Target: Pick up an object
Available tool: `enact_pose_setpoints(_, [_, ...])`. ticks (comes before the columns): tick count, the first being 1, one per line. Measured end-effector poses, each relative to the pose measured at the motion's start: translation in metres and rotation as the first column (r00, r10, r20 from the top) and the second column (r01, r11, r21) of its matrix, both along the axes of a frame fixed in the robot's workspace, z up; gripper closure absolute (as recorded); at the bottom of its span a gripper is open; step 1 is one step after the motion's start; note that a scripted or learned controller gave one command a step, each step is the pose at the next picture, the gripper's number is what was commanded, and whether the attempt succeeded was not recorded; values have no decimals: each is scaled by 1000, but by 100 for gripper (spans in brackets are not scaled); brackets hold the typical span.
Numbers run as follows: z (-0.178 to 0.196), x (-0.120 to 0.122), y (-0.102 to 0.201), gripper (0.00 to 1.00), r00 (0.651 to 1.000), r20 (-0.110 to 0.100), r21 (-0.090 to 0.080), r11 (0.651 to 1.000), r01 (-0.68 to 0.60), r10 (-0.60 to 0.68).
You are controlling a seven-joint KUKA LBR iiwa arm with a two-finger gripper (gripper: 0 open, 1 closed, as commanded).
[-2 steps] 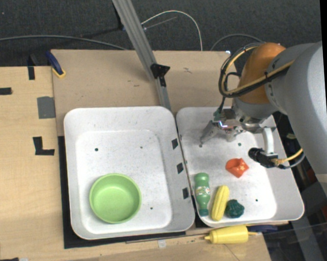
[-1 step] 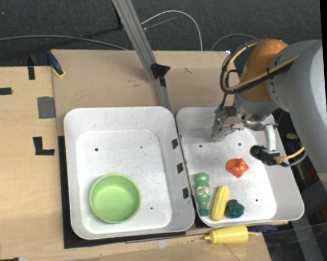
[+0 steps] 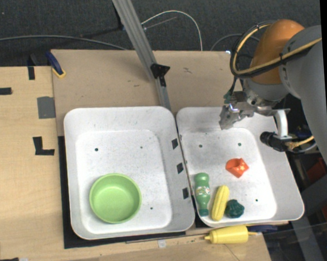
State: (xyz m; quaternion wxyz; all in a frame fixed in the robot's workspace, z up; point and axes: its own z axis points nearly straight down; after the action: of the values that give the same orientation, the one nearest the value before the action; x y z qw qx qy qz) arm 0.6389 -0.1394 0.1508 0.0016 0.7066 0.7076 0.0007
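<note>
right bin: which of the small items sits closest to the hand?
The red-orange block. It lies alone mid-bin, nearest the hand; the green bottle, yellow piece and dark green lump cluster at the front edge.

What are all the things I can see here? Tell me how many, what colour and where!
bowl: 1, light green, left bin, near front left corner
red object: 1, red-orange, right bin, middle
bottle: 1, green, right bin, front left
yellow object: 1, yellow, right bin, beside the bottle
dark green object: 1, dark green, right bin, front, touching the yellow object
yellow bottle: 1, yellow, on the bench in front of the right bin
bins: 2, white, side by side
tool: 1, grey, over the right bin's back edge
</note>
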Motion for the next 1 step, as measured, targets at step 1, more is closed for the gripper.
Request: enact_pose_setpoints(1, [58,-1,-9,100,1000,2,-1,1000,0,0])
